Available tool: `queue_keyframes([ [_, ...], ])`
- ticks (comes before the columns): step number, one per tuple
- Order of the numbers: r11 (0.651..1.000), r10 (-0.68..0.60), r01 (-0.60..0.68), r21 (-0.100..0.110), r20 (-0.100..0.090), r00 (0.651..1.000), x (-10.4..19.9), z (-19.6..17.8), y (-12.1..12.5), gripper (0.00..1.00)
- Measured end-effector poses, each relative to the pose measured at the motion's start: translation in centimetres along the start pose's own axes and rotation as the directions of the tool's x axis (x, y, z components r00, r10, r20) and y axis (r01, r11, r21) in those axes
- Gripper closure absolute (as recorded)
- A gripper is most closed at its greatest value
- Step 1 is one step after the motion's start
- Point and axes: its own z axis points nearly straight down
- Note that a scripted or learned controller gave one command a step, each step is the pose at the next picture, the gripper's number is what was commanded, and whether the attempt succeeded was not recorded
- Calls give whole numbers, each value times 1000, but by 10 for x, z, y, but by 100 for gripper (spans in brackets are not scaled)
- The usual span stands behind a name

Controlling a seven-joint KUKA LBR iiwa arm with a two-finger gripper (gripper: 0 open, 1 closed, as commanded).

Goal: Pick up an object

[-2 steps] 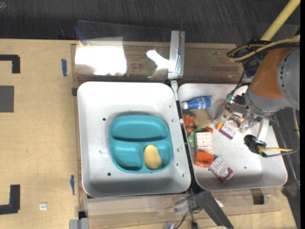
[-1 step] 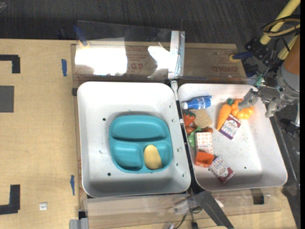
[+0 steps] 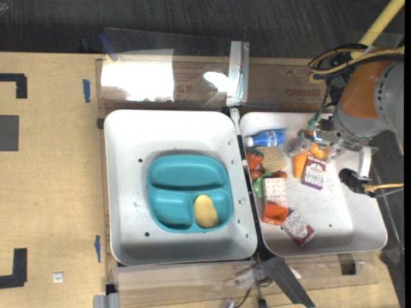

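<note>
The right bin [image 3: 350, 213] holds several small items in its left half: a blue bottle [image 3: 266, 138] lying on its side, a round tan biscuit [image 3: 275, 159], an orange carrot-like piece [image 3: 300, 164], a purple-and-white packet [image 3: 314, 173], a white-and-red carton [image 3: 275, 190], an orange pouch [image 3: 275, 213] and a patterned box [image 3: 298, 228]. My gripper [image 3: 310, 141] hangs low over the bin's back middle, just above the carrot-like piece and the purple packet. Nothing is visibly lifted.
The left bin [image 3: 122, 172] carries a teal divided plate [image 3: 186, 172] with a yellow, potato-like object [image 3: 205, 210] in its front right compartment. The arm's orange band [image 3: 359, 95] and cables [image 3: 334, 59] hang over the right bin's back right corner. A clear sheet [image 3: 167, 76] stands behind the bins.
</note>
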Motion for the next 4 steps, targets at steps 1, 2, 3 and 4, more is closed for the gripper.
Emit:
queue_keyframes([
  [1, 1000, -1, 1, -1, 0, 1000, 0, -10, 1, 100],
  [2, 983, 184, -184, 0, -1, 983, 13, -109, -4, 100],
  [3, 894, 448, -448, 7, 3, 894, 57, -109, 10, 100],
  [4, 1000, 14, -14, 11, -2, 1000, 106, -103, -83, 100],
])
